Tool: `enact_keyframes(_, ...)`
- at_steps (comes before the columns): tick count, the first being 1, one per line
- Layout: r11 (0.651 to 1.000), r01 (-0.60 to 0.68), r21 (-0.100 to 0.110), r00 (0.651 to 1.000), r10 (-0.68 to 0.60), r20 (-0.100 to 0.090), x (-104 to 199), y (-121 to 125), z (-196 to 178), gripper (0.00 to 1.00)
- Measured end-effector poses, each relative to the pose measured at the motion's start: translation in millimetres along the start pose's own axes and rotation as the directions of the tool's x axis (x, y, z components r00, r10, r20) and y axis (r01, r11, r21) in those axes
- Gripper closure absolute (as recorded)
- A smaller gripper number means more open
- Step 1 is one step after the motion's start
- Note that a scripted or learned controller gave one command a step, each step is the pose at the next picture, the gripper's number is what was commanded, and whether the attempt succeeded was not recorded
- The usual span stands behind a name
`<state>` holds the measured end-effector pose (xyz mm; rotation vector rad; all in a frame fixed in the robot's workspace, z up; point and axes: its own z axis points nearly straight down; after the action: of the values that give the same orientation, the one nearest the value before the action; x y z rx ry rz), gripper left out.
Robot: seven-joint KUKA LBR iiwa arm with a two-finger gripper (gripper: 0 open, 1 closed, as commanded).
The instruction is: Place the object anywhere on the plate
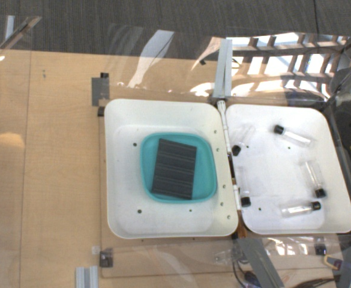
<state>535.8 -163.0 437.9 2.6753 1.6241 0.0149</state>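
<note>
My jaws' state I cannot tell; the dark block (175, 168) already lies on the teal plate (207, 174) in the left bin (122, 173), long axis near-to-far.

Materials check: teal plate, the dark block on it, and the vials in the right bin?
Teal plate: looks like smooth plastic, even colour, soft sheen. Dark block: matte, dark grey, ribbed in lines across; perhaps rubber or foam, hard to tell. Vials: clear plastic or glass, see-through bodies with black caps.
</note>
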Motion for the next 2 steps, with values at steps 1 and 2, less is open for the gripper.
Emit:
enact_keyframes(1,0.973,-0.232,0.003,0.973,0.232,0.003,-48.7,-27.8,1.1,0.0)
enact_keyframes(2,0.829,-0.56,0.001,0.829,0.56,0.002,-46.4,-28.4,0.4,0.0)
